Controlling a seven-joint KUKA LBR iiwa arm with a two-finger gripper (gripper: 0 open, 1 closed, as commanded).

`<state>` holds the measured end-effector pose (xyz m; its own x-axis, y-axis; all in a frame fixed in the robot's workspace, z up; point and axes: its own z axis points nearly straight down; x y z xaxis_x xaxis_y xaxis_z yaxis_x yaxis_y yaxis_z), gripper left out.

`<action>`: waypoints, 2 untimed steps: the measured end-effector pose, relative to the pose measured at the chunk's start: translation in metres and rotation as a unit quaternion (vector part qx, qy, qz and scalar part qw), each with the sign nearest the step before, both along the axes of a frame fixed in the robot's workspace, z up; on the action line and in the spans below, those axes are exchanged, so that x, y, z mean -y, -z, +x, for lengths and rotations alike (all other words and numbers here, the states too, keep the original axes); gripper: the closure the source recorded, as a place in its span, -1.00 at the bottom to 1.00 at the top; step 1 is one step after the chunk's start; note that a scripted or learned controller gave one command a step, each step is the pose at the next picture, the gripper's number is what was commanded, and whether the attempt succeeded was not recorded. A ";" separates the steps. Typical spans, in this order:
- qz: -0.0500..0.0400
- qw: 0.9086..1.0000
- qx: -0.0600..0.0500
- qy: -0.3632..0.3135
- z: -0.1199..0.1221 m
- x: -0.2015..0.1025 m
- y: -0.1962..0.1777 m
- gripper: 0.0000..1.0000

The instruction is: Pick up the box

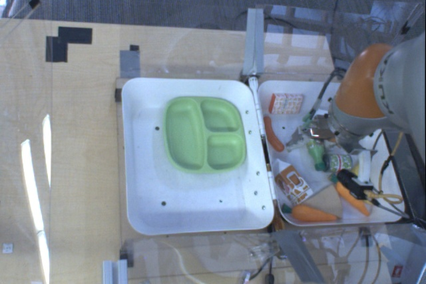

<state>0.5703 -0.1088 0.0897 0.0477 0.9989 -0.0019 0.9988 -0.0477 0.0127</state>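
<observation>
Box point(285, 103) sits at upper part of the right bin point(394, 215), right of centre in frame, a small white carton with orange-red print, flat faces, lying apart from everything else. Gripper point(311, 134) is below and right of it, centre-right of frame, low over the bin's middle; whether the claw is apart or together I cannot tell, too small and cluttered, and nothing is visibly clamped. Judging by this, step in hand is the approach, box not yet grasped. Next move likely calls for shifting toward upper left of the bin and lining up across the carton's narrow sides. Outward from the claw: green bottle-like item point(317, 152) just below it, glossy; red-orange sausage shape point(272, 134) to the left near the bin wall, smooth and rounded; brown-and-white printed packet point(293, 184) lower down; orange carrot point(314, 213) at bottom edge, tapered. Arm is matte grey with orange band point(360, 86) at right. Left bin point(143, 209) holds a green divided tray point(204, 134), smooth plastic, three compartments.
</observation>
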 end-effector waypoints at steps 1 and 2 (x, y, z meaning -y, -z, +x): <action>0.000 0.994 -0.003 -0.107 -0.040 0.001 -0.101 -1.00; 0.000 0.994 -0.003 -0.107 -0.040 0.001 -0.101 -1.00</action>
